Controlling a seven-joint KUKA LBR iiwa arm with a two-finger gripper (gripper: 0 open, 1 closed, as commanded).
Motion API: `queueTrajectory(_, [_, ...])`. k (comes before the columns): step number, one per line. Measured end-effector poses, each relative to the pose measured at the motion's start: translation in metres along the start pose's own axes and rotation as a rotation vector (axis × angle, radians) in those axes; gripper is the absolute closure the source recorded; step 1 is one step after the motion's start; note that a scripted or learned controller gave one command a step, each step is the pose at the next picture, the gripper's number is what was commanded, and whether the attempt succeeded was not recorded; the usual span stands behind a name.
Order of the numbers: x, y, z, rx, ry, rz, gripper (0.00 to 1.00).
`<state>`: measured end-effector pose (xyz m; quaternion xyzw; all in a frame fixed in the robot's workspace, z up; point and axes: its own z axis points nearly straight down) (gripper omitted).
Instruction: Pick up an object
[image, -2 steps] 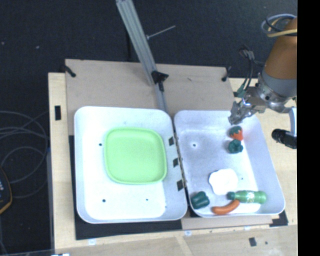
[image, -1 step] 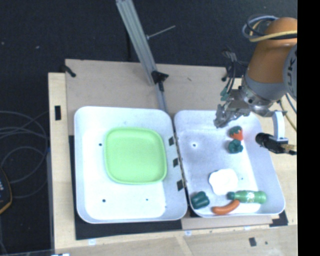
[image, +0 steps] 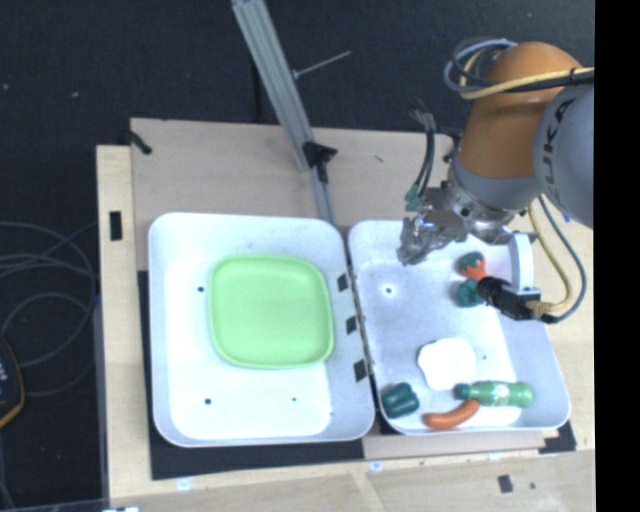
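you have the arm (image: 520, 120) reaching in from the right, its orange band above the wrist, and the gripper (image: 415, 245) hanging over the far left corner of the right bin (image: 400, 330). its fingertips are too small and dark for you to tell how they stand, and you can see nothing between them.

in that right bin, a small orange and green piece (image: 471, 265) lies near the far right wall, with a dark teal piece (image: 468, 293) just below it. a white lump (image: 446, 362) sits toward the near side, touching or almost touching a green bottle (image: 495, 393) that lies on its side. an orange sausage-shaped piece (image: 452, 416) lies against the near wall just beside the bottle, and a dark green block (image: 399, 399) sits in the near left corner.

the left bin (image: 180, 400) holds a light green square plate (image: 270, 310), lying flat near its middle. both bins rest side by side on the worktop (image: 220, 170).
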<state>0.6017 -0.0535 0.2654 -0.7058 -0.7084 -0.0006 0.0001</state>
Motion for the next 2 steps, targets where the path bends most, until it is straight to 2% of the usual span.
queueTrajectory(1, [0.054,-0.012,0.003,0.0,0.0,0.0,1.0])
queueTrajectory(2, [0.115,-0.011,0.015,0.001,0.0,0.0,1.0])
